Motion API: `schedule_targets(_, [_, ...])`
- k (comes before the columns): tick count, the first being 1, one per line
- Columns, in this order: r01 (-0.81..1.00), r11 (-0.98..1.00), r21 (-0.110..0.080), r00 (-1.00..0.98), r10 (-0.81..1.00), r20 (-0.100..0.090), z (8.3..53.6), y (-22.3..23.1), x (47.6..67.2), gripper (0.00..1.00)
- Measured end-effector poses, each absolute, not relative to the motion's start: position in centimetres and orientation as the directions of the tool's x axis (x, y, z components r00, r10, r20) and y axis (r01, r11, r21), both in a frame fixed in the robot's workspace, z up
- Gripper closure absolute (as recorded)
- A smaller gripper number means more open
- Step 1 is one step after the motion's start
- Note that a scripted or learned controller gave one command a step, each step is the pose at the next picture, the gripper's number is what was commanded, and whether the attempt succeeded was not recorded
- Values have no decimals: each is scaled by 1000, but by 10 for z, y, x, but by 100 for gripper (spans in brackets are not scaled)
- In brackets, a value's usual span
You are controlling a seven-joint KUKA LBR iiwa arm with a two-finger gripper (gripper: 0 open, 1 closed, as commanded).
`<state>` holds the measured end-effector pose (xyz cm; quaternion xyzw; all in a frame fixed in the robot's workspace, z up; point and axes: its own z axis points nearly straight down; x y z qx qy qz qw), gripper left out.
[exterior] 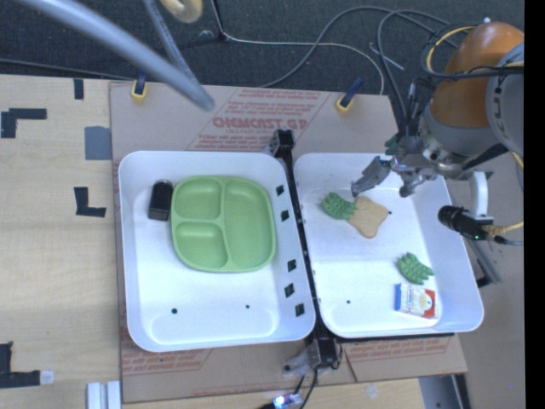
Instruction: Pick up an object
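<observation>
In the right bin [451,313] lie a tan cookie-shaped piece [370,216], a green leafy piece [337,205] touching its left side, another green piece [414,267] and a small red and white box [416,301]. My gripper [389,178] hangs over the bin's far part, just above and right of the tan piece. Its two fingers stand spread apart with nothing between them.
The left bin [145,313] holds a green divided plate [224,223] and a small black block [160,200] at the plate's left. A black divider [294,237] runs between the bins. Cables [358,32] trail behind the bench.
</observation>
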<state>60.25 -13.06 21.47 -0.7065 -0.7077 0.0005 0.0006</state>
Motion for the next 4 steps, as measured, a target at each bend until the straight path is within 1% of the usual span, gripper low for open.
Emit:
schedule_targets(1, [1000, 1, -6, -1, 1000, -1, 170, -134, 599, 0])
schedule_targets(2, [1000, 1, -8, -1, 1000, 0, 105, -134, 597, 0])
schedule_targets(3, [1000, 1, 3, -1, 1000, -5, 87, -135, 598, 0])
schedule_targets(4, [1000, 2, 10, -2, 1000, -8, 99, -136, 600, 100])
